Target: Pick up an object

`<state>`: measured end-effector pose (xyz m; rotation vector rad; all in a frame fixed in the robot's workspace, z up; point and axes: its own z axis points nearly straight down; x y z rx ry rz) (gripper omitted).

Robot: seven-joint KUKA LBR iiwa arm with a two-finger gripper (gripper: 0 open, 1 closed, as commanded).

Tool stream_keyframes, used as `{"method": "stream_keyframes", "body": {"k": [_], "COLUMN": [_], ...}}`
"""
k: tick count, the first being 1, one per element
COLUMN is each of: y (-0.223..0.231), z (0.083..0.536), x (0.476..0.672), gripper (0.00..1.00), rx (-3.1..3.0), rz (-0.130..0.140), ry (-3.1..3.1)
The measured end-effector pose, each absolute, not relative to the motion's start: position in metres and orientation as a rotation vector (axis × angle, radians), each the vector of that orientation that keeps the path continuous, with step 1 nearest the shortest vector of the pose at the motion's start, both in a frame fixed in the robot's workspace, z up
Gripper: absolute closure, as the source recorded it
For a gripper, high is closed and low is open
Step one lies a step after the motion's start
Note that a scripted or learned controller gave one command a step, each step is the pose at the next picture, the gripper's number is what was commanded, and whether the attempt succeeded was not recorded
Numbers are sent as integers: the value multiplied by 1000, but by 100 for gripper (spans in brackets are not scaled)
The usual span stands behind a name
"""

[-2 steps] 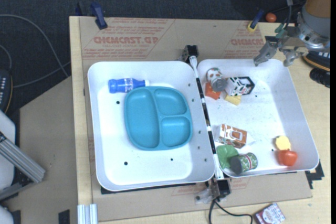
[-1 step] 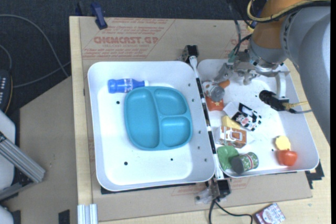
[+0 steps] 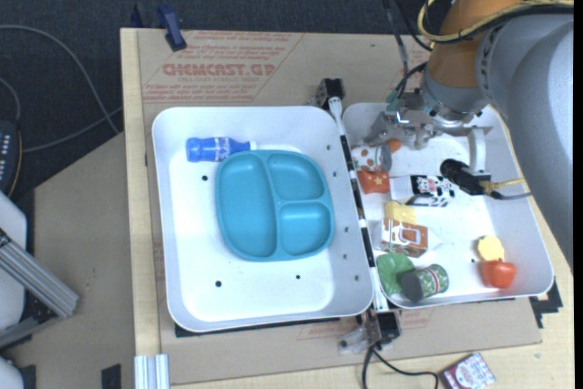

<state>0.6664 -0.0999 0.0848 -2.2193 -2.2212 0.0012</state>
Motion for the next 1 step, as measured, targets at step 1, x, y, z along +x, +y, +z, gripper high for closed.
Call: {"method": "stream_keyframes", "body": {"k": [1], "y": [-100], "z": [95], "x": [667], "gripper": [100], "rx": [-2220], "rz": [0], "ry": [-2224]}}
